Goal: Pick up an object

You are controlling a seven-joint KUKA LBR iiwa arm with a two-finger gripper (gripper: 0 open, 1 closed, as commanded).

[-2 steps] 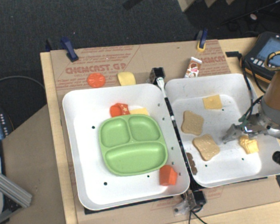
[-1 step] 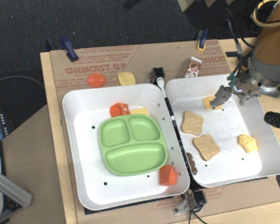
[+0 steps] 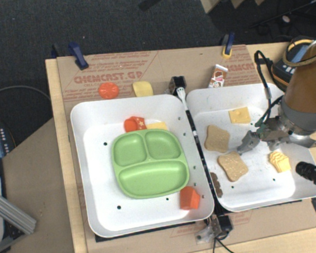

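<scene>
Bread slice (image 3: 233,166) lies flat in the right bin (image 3: 266,196), just below the gripper (image 3: 251,141), whose spread I cannot tell and which holds nothing visible, so a good grasp likely needs a straight descent straddling its edges.

Dark carpet floor (image 3: 19,36); cardboard-topped bench (image 3: 66,161); blue clamps (image 3: 77,54).

Both bins (image 3: 88,158) are white. The divided plate (image 3: 149,163) is light green, with orange-red pieces (image 3: 134,123) and (image 3: 189,198) beside it. Two bread slices (image 3: 217,138) and (image 3: 233,166) are tan, the cheese square (image 3: 239,115) pale yellow, and the ridged piece (image 3: 279,161) seems yellow.
</scene>
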